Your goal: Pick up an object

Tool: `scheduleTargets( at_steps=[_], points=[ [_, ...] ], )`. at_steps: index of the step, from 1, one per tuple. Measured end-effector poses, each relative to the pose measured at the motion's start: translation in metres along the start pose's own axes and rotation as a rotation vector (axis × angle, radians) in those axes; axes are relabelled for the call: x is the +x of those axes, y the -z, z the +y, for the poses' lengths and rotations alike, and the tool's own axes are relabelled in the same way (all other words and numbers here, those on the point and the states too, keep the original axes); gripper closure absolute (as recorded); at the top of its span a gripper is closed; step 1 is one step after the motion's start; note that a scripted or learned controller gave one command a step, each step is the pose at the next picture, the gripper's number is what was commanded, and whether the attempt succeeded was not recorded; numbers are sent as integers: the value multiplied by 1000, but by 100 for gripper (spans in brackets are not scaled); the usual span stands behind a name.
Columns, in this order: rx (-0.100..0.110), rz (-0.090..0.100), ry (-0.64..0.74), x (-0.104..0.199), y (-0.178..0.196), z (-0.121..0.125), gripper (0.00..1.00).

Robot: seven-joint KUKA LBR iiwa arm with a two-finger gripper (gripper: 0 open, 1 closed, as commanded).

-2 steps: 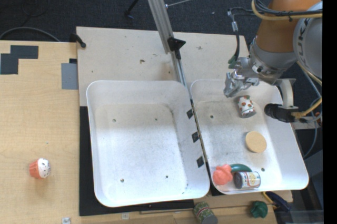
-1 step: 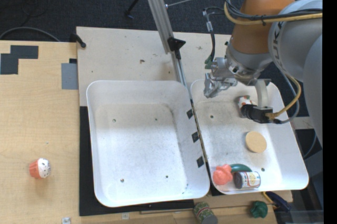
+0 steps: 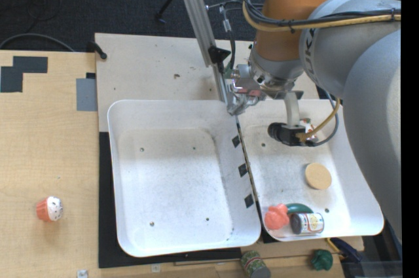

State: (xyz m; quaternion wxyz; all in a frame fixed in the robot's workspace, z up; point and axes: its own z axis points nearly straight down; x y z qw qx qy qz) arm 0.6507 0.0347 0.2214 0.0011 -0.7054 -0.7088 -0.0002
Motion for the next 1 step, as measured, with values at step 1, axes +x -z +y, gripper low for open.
scheduleTargets(
  at_steps=[1],
  points=[
    [0, -1, -1, 53, -3, 14, 100]
  ],
)
